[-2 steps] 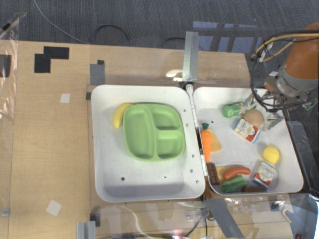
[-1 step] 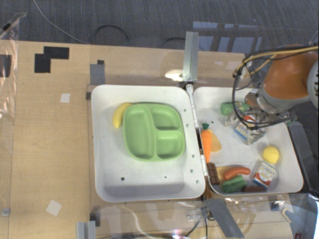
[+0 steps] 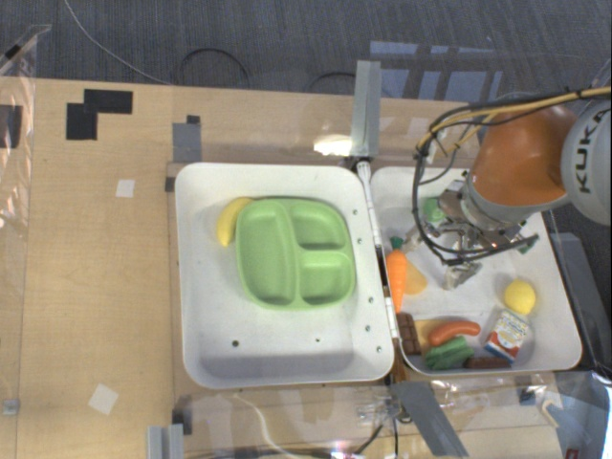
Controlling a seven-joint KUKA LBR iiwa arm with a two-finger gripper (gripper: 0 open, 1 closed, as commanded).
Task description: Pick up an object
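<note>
Wooden bench bearing two white bins. Right bin: gripper at centre, finger state indeterminate; carrot at its 9 o'clock, lemon at 4 o'clock.

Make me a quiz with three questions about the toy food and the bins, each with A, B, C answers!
1. Where is the green tray?
A. in the left bin
B. in the right bin
C. on the bench

2. What colour is the carrot?
A. blue
B. orange
C. white

3. How does the banana lie?
A. on top of the lemon
B. standing up in the right bin
C. partly tucked under the tray's edge

Answers:
1. A, the tray sits inside the left bin.
2. B, the carrot is orange, lying by the right bin's left wall.
3. C, only its yellow end pokes out beside the tray; the lemon is far off in the right bin.
</note>
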